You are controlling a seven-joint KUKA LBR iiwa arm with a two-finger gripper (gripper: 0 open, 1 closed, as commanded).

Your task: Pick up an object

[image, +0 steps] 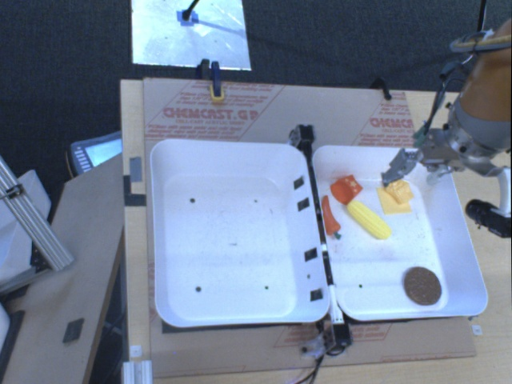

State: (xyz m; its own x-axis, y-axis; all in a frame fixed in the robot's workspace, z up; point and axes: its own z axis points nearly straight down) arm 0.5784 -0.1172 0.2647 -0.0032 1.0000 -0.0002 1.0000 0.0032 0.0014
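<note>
Over the right bin [448, 294], the hand [395, 176] is hovering at the yellow cheese wedge [396, 198], finger state impossible to tell, likely needing to descend and close.

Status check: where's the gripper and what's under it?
Gripper low over right bin, at the yellow block. Nothing seen held. Corn, red pepper, carrot close by; brown disc apart.

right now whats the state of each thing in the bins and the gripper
gripper: low over the right bin, at the cheese
cheese: flat, by the gripper tips
corn: lying on its side
red pepper: resting beside the corn
carrot: lying by the divider
brown disc: flat, near corner
left bin: holds none of these
</note>
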